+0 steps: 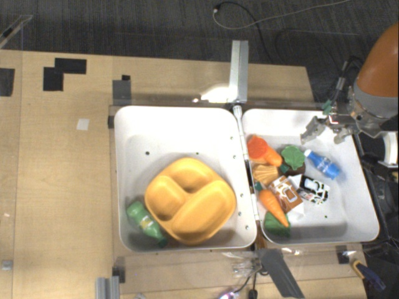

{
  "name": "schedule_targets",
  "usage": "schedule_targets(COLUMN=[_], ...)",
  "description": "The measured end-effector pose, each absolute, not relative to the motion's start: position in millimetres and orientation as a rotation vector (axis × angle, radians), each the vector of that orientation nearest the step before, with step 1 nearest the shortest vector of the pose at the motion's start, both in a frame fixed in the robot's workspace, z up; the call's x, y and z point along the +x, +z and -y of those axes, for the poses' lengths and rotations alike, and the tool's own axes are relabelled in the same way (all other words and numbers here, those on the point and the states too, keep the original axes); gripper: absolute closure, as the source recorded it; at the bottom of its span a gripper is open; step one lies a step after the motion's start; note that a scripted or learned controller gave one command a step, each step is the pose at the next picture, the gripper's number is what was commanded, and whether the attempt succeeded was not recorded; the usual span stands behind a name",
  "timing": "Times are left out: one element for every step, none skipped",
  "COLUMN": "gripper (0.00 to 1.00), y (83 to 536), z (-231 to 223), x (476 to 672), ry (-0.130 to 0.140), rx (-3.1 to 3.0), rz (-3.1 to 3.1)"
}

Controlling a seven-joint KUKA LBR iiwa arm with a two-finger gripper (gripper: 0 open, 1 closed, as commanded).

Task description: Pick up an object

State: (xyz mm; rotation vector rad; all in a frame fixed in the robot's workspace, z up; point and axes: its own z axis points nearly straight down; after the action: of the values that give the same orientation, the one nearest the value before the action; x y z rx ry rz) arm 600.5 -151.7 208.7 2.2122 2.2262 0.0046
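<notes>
From my seat, the arm [381, 73] runs off the frame's right edge, so I see little above its orange band. The yellow divided dish [190, 199] covers part of the green bottle [142, 219] at lower left. The piled toys [282, 182] overlap, blurring together.

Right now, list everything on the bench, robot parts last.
bins: two, white, side by side.
yellow dish: one, left bin, centre.
green bottle: one, left bin, front left corner, beside the dish.
carrots: two, orange, right bin, left side.
green toy: one, right bin, centre.
blue bottle: one, right bin, right of centre.
packets: a few, brown and black-and-white, right bin, centre.
hand: one, grey, above the right bin's back edge.
</notes>
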Motion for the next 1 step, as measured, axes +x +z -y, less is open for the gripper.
schedule_targets(gripper=[0.00], y=[208.8], z=[151.7], x=[600.5], ry=[0.005], rx=[2.212], rz=[-2.226])
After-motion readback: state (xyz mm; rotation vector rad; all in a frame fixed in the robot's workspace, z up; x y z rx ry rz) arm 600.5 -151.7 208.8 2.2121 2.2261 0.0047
